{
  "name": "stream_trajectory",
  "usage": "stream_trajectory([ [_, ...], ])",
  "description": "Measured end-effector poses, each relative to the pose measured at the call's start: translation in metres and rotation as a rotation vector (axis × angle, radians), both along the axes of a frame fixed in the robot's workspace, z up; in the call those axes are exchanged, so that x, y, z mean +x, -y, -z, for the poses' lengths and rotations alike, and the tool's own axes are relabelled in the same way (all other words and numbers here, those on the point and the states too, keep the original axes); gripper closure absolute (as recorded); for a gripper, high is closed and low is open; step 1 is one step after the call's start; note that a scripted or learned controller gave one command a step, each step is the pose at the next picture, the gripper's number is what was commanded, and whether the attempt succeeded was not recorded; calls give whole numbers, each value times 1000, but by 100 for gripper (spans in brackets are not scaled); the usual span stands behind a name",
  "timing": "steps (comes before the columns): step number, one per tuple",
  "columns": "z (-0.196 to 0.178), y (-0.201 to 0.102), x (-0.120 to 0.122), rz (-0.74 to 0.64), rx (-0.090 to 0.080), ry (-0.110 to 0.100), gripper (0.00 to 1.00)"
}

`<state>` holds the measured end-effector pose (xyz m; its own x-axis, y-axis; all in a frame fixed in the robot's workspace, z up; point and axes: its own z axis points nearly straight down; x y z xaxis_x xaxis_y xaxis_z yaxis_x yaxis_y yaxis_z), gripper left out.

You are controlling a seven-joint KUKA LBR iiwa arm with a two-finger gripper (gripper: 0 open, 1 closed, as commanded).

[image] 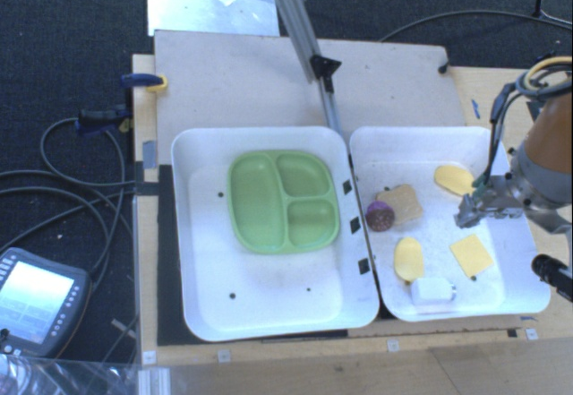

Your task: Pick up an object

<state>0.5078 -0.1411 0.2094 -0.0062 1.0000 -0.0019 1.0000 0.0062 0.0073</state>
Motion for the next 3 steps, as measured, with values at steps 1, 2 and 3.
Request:
stream_trajectory([
  [1,-9,-57,4,-6,4,-3,100],
  [2,-13,-111,27,-7,4,-4,100],
  [3,-8,-157,35,-5,3,-6,100],
])
